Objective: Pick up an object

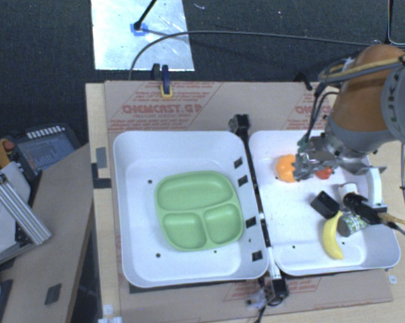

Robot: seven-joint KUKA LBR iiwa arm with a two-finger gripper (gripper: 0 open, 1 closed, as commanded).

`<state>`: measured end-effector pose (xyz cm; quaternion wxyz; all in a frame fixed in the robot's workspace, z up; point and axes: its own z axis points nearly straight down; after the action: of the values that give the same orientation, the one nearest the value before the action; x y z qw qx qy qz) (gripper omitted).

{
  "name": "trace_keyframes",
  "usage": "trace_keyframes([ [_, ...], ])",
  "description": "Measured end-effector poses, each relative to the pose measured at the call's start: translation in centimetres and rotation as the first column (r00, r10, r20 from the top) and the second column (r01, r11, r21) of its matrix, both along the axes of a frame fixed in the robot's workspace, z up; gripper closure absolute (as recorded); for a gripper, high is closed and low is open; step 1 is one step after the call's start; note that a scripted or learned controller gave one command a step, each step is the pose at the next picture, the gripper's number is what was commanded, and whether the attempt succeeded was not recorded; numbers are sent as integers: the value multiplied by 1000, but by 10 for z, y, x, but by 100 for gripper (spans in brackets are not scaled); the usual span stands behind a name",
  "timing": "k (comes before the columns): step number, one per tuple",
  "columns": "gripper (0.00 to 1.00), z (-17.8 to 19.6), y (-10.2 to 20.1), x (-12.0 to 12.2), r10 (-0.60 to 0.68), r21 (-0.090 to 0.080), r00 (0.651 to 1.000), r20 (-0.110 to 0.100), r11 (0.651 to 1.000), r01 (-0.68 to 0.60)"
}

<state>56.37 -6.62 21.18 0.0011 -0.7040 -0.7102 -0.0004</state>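
I see the tool [303, 165] touching an orange ball [285, 167] (grip state unclear) near the right bin's [287, 254] left wall.

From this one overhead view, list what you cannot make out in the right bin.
- Gripper: its fingers sit beside the orange object, but the wrist above hides whether they are open or closed on it.
- Small red object: mostly covered by the gripper body, so its shape is unclear.
- Item right of the banana: dark, cluttered and too small to identify.
- Black block: too small to name.
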Motion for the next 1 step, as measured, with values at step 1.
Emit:
trace_keyframes([
  [1,100,8,61,-14,2,1,1000,1,1000,-2],
])
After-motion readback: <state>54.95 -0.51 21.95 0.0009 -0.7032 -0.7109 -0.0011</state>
